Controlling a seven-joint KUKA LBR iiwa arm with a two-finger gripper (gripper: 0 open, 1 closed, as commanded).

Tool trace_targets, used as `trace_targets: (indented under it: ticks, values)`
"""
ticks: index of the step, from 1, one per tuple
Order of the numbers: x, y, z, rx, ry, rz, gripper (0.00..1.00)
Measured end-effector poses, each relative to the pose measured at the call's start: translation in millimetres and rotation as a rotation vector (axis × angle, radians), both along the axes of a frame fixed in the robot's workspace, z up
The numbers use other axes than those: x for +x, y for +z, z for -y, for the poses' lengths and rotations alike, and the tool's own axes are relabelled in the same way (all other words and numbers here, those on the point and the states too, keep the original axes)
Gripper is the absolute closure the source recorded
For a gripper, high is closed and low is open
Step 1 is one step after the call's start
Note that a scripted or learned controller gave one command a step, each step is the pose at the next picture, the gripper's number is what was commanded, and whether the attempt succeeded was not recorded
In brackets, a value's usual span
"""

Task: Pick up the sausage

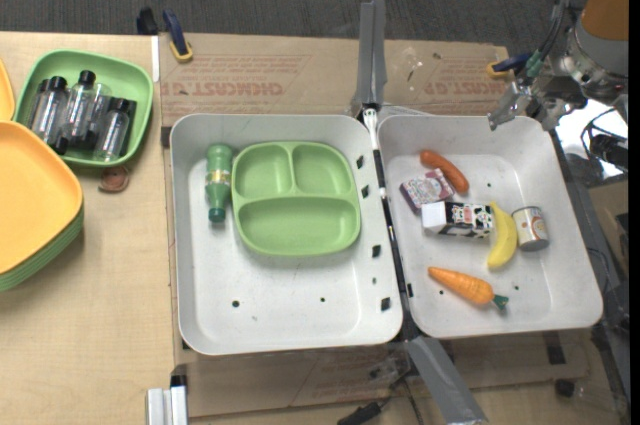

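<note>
At the far left, a stack of orange plates point(35, 198) sits beside a small green tray point(135, 78) of dark bottles point(80, 111), all well outside the bins and seemingly just stored there. The left bin point(200, 313) holds a green bottle point(217, 181) lying just beside a green divided plate point(296, 196), both near its back half.

The right bin point(560, 308) carries the clutter to pick from. The sausage point(444, 170), reddish-orange, lies slanted near the back, touching or just beside a small pink packet point(425, 188). In front of these lies a milk carton point(458, 218), then a banana point(502, 236) with a small can point(531, 227) just to its right, and a carrot point(463, 285) nearer the front edge.

The gripper point(522, 99) hangs over the bin's back right corner, well apart from the sausage, probably parked clear so the camera sees the bin's contents. It holds nothing; whether its two prongs are spread or closed I cannot tell. The pick appears not yet begun.
</note>
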State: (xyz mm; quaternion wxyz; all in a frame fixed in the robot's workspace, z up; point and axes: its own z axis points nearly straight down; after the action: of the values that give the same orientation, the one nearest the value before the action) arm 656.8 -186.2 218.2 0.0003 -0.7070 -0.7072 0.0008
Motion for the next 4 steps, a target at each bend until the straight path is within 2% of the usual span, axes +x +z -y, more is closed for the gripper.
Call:
trace_targets:
  ticks: [1,2,3,4]
  values:
    - [0.4,8.9,-0.2,-0.002,0.003,0.0,1.0]
    - [1.6,-126.7,33.4,-0.001,-0.515,-0.001,1.0]
    - [1.1,-26.7,24.5,-0.002,-0.742,0.0,1.0]
    - [-39.3,1.2,9.6,-0.002,-1.098,-0.002,1.0]
